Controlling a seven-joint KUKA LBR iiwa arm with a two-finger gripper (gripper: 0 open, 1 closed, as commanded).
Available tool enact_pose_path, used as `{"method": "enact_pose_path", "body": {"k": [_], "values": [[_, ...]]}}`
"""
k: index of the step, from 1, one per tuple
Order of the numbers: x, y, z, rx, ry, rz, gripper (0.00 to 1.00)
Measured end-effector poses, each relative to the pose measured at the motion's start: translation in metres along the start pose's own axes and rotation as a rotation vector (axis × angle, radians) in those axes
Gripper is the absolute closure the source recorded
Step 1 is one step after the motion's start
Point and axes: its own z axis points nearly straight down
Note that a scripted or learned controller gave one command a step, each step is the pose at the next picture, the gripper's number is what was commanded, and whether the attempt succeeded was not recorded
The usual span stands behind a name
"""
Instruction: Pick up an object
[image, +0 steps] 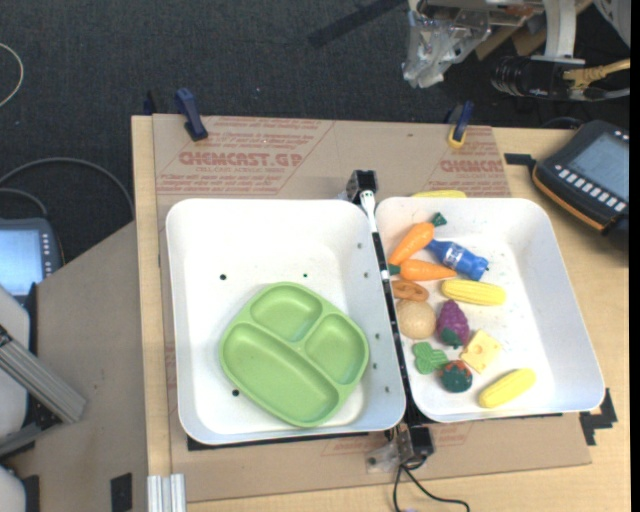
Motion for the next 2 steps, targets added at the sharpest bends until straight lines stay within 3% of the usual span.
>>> {"method": "enact_pose_path", "body": {"k": [1, 2], "values": [[0.000, 0.000, 0.001, 0.002, 0.000, 0.000, 0.00], [-0.053, -0.001, -0.017, 0.005, 0.001, 0.007, 0.00]]}}
